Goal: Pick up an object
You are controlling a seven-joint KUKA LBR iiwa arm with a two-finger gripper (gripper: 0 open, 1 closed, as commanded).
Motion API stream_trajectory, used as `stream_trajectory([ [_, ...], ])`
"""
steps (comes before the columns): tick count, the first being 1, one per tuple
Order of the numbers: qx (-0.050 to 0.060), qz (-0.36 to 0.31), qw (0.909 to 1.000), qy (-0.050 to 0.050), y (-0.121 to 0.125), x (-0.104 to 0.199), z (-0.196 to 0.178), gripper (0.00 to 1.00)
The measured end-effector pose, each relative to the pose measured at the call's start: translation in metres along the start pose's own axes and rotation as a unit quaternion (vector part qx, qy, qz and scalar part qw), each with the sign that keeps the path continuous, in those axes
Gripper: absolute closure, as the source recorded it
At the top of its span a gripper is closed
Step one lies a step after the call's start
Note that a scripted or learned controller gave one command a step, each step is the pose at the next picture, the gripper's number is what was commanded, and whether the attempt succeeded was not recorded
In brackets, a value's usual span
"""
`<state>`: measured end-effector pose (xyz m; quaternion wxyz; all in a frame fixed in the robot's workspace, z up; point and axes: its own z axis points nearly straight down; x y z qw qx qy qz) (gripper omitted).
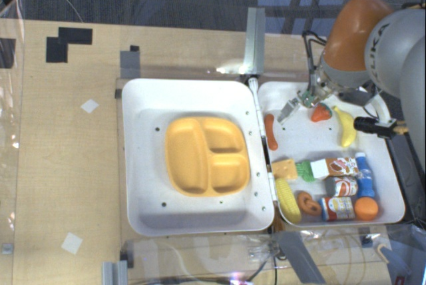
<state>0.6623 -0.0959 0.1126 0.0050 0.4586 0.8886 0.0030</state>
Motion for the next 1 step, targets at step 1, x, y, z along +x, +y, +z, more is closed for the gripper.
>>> stream_trajectory([
  [1,0.002,0.200,0.9798,0.000,-0.0027,0.0048,0.0251,0.00],
])
